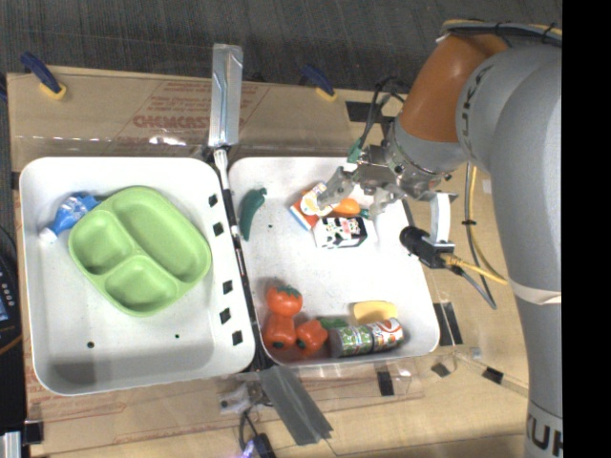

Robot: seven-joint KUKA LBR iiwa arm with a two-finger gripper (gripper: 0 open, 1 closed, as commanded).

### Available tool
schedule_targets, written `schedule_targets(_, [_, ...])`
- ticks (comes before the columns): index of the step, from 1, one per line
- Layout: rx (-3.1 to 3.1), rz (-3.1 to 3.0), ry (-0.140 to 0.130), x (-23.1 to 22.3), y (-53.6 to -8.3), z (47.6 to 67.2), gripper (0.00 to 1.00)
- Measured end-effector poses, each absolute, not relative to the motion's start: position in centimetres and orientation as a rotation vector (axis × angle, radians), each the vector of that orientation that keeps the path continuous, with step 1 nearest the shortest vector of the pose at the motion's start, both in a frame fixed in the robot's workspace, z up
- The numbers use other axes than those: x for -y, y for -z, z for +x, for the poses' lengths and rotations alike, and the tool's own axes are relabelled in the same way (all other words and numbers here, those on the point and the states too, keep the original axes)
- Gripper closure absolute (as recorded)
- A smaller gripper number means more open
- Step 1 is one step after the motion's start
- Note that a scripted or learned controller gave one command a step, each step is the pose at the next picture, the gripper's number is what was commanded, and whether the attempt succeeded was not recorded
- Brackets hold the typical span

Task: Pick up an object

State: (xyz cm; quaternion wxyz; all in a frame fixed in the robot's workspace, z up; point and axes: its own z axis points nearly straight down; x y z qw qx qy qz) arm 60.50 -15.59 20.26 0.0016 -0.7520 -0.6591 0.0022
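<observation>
My gripper [348, 198] hangs over the upper middle of the right bin [286, 256], right above a small orange and white carton [311, 207] and a black and white carton [341, 232]. An orange piece shows among its fingers, but the arm hides how they stand. Along the bin's front edge lie red peppers [286, 321], a can [368, 337] and a yellow piece [373, 310]. A dark green pepper [251, 210] lies by the bin's left wall.
The left bin [57, 351] holds a green divided plate [141, 248] with a blue object [72, 210] at its upper left. A metal divider [224, 93] stands between the bins. Cables [468, 265] run beside the right bin's right rim.
</observation>
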Motion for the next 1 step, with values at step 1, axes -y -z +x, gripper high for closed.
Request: schedule_targets(1, [2.206, -2.238, -0.001, 20.39, -28.01, 58.25, 0.0])
